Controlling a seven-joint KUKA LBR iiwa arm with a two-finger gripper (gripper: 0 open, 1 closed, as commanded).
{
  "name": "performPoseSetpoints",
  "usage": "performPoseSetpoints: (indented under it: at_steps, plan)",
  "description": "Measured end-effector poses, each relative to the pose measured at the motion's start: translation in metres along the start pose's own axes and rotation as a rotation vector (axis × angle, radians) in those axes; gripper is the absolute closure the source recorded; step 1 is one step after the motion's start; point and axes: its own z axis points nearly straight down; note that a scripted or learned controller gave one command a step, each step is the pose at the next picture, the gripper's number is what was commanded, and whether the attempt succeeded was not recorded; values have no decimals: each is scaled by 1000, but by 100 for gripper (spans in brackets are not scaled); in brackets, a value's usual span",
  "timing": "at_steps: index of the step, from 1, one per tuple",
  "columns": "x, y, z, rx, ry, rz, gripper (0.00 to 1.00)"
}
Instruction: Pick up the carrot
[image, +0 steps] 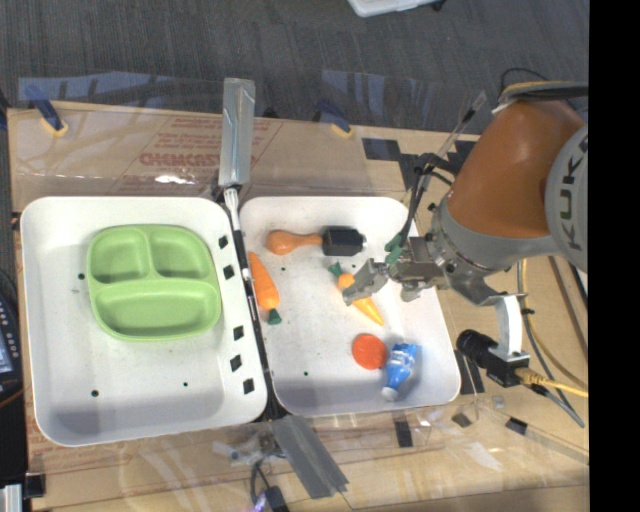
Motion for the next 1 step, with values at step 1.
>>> performPoseSetpoints:
  at_steps: [1]
  plan:
    - [-71, 73, 24, -1, -1, -198, 0]
